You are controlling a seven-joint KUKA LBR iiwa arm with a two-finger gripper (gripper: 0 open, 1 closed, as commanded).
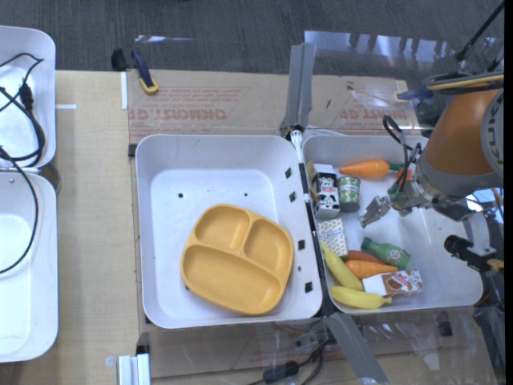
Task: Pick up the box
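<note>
the gripper [377, 211] hovers in the right bin [473, 295], fingers apart and holding nothing, apparently staged to descend. the box [398, 284] lies at its 5 o'clock, touching the bananas [349, 283], crowding any grasp.

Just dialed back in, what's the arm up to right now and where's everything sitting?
The arm's pincer hovers over the right bin, among toy food: a carrot, a small can, a green bottle, bananas. The box it should pick lies near the bin's front edge, untouched. The left bin holds a yellow divided plate.
</note>
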